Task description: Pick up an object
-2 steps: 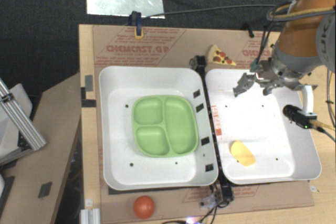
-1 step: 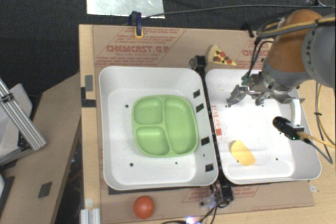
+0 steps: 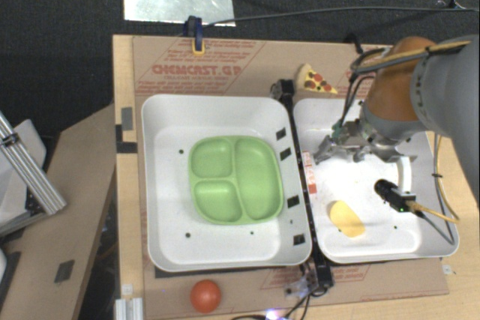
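Lying apart from the end effector (image 3: 343,151), whose state I cannot tell, is the yellow object (image 3: 347,219).

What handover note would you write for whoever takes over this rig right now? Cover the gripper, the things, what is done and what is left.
Gripper: over the back half of the right bin, with nothing visibly held.
Things: a yellow piece lies near the front of the right bin, apart from the gripper. A green plate lies in the left bin. A pizza slice and a red ball lie outside the bins.
Done: nothing picked up yet.
Left: come down on one thing, probably the yellow piece since it is closest, then grip and lift it.
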`<state>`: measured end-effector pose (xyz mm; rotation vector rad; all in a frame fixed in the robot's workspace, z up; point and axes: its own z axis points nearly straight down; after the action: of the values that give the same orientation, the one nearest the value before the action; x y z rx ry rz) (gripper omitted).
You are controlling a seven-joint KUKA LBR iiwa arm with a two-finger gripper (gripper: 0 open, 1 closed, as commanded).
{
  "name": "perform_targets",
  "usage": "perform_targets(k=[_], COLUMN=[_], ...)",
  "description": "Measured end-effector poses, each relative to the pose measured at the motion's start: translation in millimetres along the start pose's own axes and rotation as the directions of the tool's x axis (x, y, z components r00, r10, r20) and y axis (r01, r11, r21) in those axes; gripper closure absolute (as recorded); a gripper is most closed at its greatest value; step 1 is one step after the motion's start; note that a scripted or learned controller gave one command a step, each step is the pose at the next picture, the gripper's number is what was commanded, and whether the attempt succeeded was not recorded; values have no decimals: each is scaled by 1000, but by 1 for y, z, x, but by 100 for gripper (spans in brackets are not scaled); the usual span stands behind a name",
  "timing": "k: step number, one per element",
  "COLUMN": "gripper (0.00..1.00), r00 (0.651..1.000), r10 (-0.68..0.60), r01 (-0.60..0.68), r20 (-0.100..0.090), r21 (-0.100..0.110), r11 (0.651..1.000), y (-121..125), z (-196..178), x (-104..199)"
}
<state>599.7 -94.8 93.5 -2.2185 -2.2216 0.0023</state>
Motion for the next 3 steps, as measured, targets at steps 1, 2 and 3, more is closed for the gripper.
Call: perform_targets(k=[1,2,3], gripper=[100,100,100], r00=[1000,1000,1000], r10=[-1,-2,-2], r01=[1,2,2], r20=[1,1,1], r21=[-6,-10,-7], r11=[1000,1000,1000], y=[2,3,0], z=[-14,-79,-123], x=[0,1,1])
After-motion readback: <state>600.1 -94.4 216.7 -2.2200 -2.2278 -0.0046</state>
